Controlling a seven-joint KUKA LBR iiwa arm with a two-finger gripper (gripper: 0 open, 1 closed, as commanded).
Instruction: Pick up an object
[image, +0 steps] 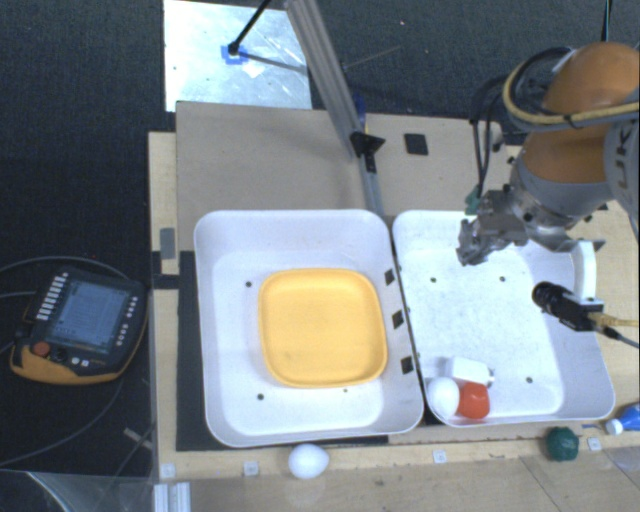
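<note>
The grey arm with its orange band (585, 85) leans in over the right-hand shallow white plastic bin (500, 300), and its dark two-finger gripper (478, 243) hangs above the far part of that bin's floor, nothing under it but bare white plastic. The fingertips look close together with nothing between them, though from this slant I cannot tell for sure whether they are closed or slightly parted. The things it could pick up lie well apart from it, huddled in the near left corner of the same bin: a small white ball (442, 394), a red rounded object (473, 401) touching it on the right, and a little white block (470, 371) just behind the two. A black cylindrical fitting (556, 300) and a white bracket (585, 272) sit along that bin's right rim — they seem to be part of the rig. To the left of this bin, touching it along the middle seam, is the second white bin (215, 330), holding a square yellow plastic plate (323, 327) with rounded corners, lying flat in the middle. On the bench in front of the bins rest a white egg-shaped object (308, 461) and, off past the right bin's near right corner, a dark green ball (561, 443). Far to the left, on the dark floor, lies a yellow-and-grey control pendant (77, 325) with its cable.
</note>
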